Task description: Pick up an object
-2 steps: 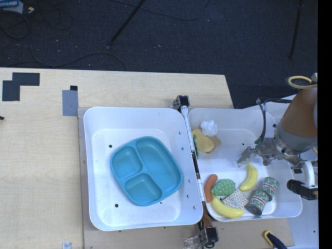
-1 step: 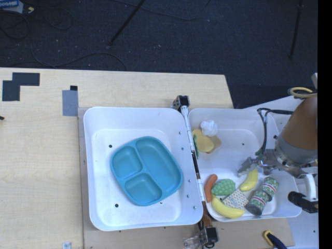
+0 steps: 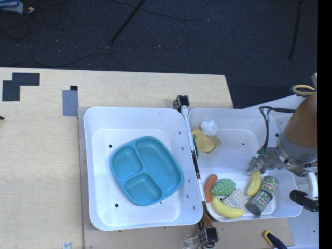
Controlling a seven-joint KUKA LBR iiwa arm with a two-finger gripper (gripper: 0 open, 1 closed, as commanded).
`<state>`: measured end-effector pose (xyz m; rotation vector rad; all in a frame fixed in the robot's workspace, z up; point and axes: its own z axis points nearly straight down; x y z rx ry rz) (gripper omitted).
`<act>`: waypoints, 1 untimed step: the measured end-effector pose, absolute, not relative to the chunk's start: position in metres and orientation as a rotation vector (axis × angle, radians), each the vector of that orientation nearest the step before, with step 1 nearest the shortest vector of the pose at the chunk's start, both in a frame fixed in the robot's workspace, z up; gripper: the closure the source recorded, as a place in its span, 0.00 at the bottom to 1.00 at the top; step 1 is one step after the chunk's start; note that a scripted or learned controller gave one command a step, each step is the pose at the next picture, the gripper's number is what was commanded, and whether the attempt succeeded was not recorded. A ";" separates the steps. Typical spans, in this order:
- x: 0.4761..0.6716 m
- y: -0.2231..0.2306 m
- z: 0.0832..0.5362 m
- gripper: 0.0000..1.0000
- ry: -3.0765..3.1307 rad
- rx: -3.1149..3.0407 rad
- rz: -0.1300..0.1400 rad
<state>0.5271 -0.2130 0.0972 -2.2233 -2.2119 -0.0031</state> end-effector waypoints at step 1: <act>0.526 -0.123 0.155 1.00 -2.220 -2.216 0.003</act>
